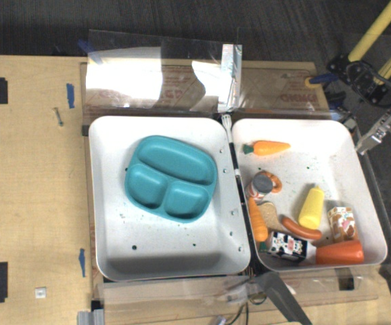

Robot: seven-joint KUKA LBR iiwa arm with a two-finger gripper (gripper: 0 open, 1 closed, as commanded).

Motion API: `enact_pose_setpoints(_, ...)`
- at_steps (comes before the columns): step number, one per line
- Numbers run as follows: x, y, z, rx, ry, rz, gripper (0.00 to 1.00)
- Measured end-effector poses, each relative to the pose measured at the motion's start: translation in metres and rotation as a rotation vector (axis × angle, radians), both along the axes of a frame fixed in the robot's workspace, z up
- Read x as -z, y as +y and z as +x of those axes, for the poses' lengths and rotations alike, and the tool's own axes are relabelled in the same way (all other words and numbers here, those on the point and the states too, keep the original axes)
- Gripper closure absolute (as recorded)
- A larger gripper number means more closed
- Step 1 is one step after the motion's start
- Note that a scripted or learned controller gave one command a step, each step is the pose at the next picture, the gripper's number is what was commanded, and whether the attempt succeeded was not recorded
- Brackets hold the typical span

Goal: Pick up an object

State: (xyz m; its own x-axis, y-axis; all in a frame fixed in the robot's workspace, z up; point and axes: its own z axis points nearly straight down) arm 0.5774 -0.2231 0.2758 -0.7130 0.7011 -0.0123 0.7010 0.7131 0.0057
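Whether the end effector is released or clenched cannot be told. The arm enters from the right, so the right bin is nearest, and the candidates lie there. The best pick seems to be the carrot, which lies alone near the far wall. The yellow bottle leans close to a sausage, and the black-and-white box sits crowded at the front. A straight descent across the carrot's narrow width should work. The teal divided plate in the left bin looks too broad.
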Motion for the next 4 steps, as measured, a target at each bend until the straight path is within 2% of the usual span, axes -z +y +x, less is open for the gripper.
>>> enact_pose_setpoints(1, 0.076, 0.044, 0.021, -0.103, 0.014, 0.006, 1.00)
enact_pose_setpoints(2, 0.187, 0.037, -0.022, -0.390, 0.003, -0.002, 1.00)
enact_pose_setpoints(3, 0.064, 0.052, 0.032, -0.300, -0.002, -0.002, 1.00)
enact_pose_setpoints(4, 0.055, 0.068, 0.074, -0.273, 0.004, 0.001, 1.00)
